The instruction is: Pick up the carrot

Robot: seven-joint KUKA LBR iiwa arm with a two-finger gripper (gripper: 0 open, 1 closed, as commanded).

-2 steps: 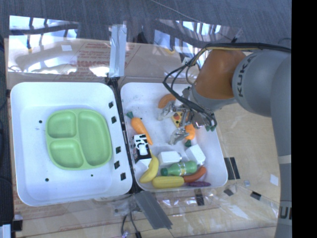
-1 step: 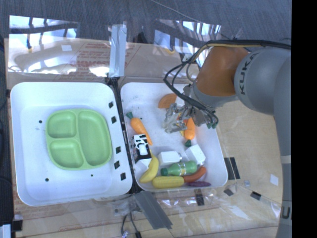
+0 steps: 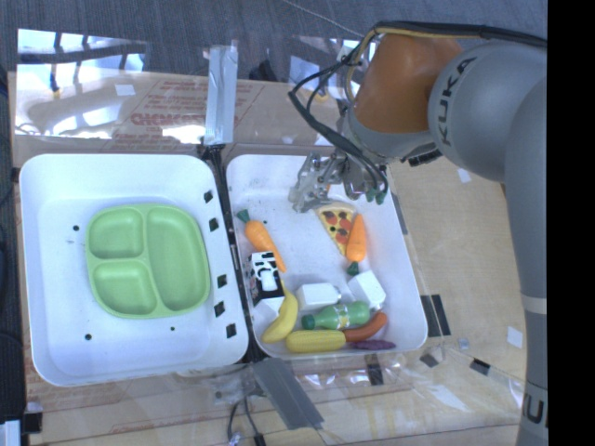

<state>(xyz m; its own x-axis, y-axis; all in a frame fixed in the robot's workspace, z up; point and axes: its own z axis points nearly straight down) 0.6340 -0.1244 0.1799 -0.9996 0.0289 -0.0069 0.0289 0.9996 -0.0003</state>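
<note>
Here, two carrots (image 3: pixel 263 242) (image 3: pixel 357 237), two bananas (image 3: pixel 282 318) (image 3: pixel 315 341), one green plate (image 3: pixel 149 259); gripper (image 3: pixel 311 189) state impossible to tell.

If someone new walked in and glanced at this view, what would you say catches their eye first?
Probably the grey arm with its orange band, reaching in from the right with its tool over the far end of the right bin. Next, the heap of toy food at that bin's near end, with two carrots: one by the divider, one beside the pizza slice. The left bin holds a green divided plate.

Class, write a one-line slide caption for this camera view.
Gripper above right bin of toy food; carrot lies by its left wall.
</note>
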